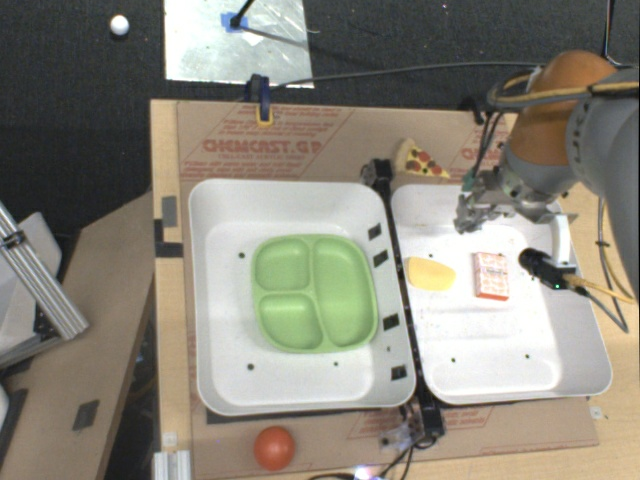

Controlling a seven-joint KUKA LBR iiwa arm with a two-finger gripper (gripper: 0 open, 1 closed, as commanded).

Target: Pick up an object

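The arm hovers over the right bin, above the two objects it could take.

The two-finger gripper (472,215) hangs over the back part of the shallow white right bin (560,368), near its upper left corner, and I see nothing between its fingers; whether they are spread or pressed together I cannot tell. The things to pick lie in this bin, below the gripper in the picture: a flat yellow piece with a rounded shape (430,273) and, just beside it, a small red and white card-like packet (491,275). They are apart from each other, so either one could probably be taken alone. The shallow white left bin (215,368) holds a light green plastic tray with three compartments (313,291), away from the arm. A toy pizza slice (421,160) and a small orange-red ball (274,447) rest outside the bins, probably not meant for this pick.
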